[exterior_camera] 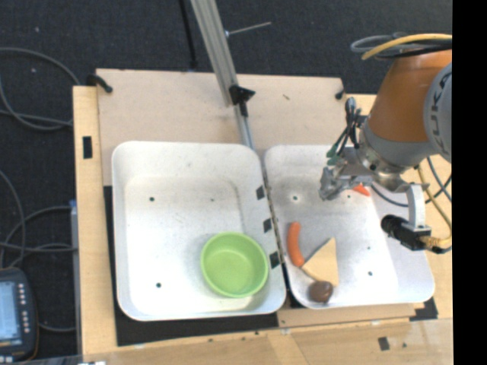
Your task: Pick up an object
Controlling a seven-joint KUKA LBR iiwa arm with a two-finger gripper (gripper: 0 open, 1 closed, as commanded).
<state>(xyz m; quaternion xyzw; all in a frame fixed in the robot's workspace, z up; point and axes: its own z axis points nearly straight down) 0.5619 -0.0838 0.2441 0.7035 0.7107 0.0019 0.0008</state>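
From my screen the tool (332, 185) hangs over the upper part of the right bin (403, 280), below the grey wrist and the orange band of the arm (407, 105). I cannot tell how the tool is set, as the view is too small and dark there. A bit of orange-red shows just to its right, under the wrist; I think it is a small object (362, 191), but it is mostly hidden.

The nearest clear thing to pick is the carrot (294, 243), a slim orange stick lying flat on the bin floor. Its long axis runs nearly up and down the view, leaning slightly so the lower end sits a little further right. It lies below and to the left of the tool, apart from it, close to the bin's left wall.

Just right of the carrot's lower end lies a tan wedge (323, 263), like a slice of cheese, its point aimed up and right. Touching the wedge's lower edge is a dark brown round lump (320, 290), near the bin's front rim.

In the left bin (152, 173) a light green bowl (233, 265) sits upright in the lower right corner. Both bins rest on the tan worktop (152, 105), and a metal pole (217, 44) slants down to the gap between them.
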